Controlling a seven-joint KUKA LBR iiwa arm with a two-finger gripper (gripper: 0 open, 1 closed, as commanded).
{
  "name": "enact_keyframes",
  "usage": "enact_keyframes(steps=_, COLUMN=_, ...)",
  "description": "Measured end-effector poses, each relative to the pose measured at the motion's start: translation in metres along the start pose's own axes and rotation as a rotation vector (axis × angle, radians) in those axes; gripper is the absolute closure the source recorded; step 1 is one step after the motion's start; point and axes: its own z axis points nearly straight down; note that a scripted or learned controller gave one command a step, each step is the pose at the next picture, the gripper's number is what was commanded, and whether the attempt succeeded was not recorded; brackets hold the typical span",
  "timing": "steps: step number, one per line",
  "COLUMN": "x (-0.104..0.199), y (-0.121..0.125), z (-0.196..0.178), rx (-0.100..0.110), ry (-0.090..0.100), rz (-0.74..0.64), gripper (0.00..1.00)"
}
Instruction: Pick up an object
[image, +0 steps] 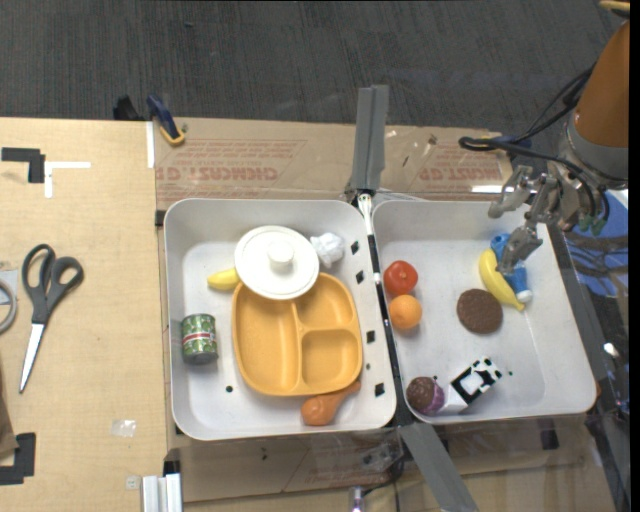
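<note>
Our gripper (520, 243) hangs over the right bin (575, 330), just above the banana (497, 280); we cannot tell how its jaws stand. We should centre over the banana's middle, clear of the blue toy (505, 245).

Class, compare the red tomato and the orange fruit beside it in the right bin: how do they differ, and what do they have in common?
The tomato is red with a small green top; the orange is plain orange, with no top showing. The tomato lies nearer the bin's far wall, the orange nearer the front. Both are round, look much the same size, and sit close by the divider in the right bin.
</note>
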Motion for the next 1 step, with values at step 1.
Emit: enact_keyframes(steps=1, x=-0.0163, y=-0.0018, z=0.1484, rx=0.0, ry=0.001, rz=-0.059, gripper=0.0)
